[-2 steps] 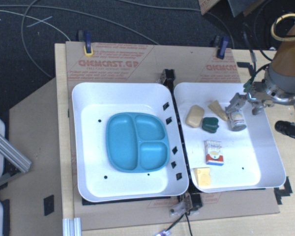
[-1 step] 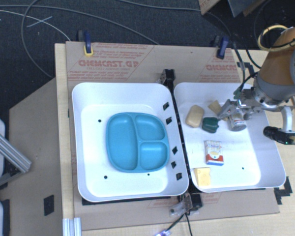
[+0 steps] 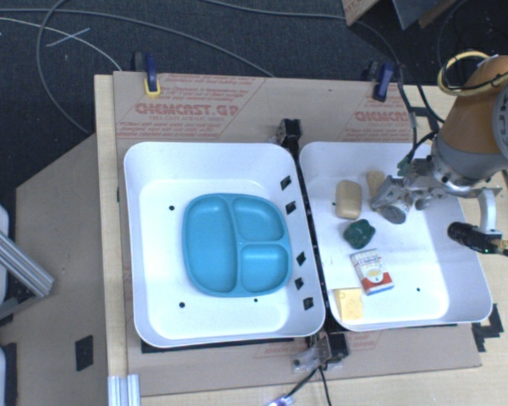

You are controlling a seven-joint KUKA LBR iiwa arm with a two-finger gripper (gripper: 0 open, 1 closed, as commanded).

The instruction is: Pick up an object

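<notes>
The arm (image 3: 474,117) comes in from the right, bent down low. Its orange band sits on top. The tool (image 3: 395,203) points left.

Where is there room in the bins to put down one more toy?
The right bin has bare floor in its lower right part, right of the small red and white box. Its upper left is crowded: tan block, green lump, yellow pad and the gripper. In the left bin, bare floor rings the blue divided plate.
</notes>
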